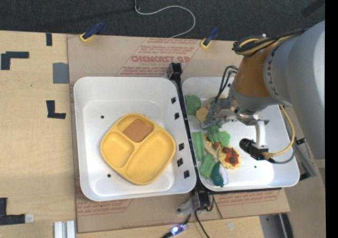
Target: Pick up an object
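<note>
1. The arm (264, 73) reached in from 3 o'clock over the right bin (280, 179).
2. The yellow divided plate (138, 148) lay in the left bin (90, 99).
3. The toy food pile (214, 149) sat at that bin's 9 o'clock side.
4. The gripper (214, 116) hovered above it; whether spread or pinching, I cannot tell. Crowded pieces could slip or jam.

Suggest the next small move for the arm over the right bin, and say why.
Probably a short straight descent. The gripper sits low over the toy food pile along the right bin's left side, with nothing visibly between its fingers, so lowering onto the green pieces beneath seems the likeliest step.
</note>
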`<state>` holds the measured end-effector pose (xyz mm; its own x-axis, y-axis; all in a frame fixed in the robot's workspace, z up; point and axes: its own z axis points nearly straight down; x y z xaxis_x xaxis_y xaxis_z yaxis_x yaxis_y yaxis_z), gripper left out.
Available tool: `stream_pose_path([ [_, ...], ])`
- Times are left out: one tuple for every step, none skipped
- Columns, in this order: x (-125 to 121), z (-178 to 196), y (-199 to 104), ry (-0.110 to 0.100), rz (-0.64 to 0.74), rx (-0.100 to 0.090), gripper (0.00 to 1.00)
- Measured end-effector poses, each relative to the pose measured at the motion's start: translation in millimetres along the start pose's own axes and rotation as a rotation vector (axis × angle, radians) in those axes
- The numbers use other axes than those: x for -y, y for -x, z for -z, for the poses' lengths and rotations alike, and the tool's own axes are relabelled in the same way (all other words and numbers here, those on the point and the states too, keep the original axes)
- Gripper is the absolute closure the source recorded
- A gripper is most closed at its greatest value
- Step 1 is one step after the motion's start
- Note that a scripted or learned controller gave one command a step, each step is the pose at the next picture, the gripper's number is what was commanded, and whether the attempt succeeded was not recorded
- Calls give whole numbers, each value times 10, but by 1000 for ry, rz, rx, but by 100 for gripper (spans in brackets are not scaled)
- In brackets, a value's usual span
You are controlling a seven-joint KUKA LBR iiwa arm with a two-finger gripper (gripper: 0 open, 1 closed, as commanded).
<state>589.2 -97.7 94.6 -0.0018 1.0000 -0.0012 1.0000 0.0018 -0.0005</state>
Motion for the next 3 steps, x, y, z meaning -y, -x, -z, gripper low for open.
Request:
stream_pose_path([
  [-28,427,33,3,-1,-1,100],
  [-52,1061,26,5,0,0,100],
  [-58,1313,20,2,0,-1,100],
])
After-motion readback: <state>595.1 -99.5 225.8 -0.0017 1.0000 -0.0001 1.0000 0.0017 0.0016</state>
